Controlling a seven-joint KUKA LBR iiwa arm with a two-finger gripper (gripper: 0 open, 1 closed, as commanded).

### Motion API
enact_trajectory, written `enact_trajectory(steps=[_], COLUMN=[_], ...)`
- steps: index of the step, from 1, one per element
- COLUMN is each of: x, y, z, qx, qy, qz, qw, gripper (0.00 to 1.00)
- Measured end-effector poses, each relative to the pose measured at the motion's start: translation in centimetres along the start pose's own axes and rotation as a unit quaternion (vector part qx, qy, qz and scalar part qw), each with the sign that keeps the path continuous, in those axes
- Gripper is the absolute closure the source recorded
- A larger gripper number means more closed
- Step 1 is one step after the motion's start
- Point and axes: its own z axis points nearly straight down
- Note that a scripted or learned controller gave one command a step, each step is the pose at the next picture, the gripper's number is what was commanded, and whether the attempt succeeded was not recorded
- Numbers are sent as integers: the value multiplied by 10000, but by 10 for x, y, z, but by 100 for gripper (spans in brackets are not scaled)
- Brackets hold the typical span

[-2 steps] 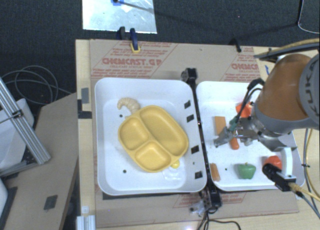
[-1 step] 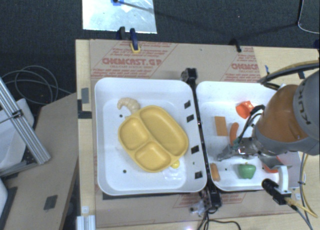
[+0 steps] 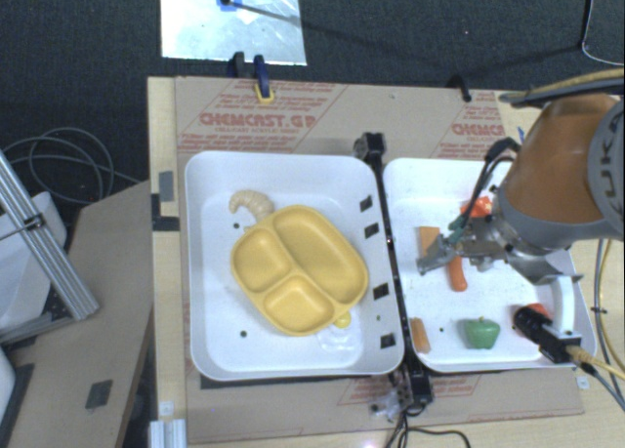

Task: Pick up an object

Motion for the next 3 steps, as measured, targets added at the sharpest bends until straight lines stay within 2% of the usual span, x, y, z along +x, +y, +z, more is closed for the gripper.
enact_trajectory(steps=[1, 2, 3], x=[-78, -74, -6], y=[33, 33, 69], z=[144, 127, 33], qx=[70, 64, 27], qy=[-32, -16, -7], qz=[82, 53, 3], qw=[9999, 10000, 10000], gripper=[0, 100, 100])
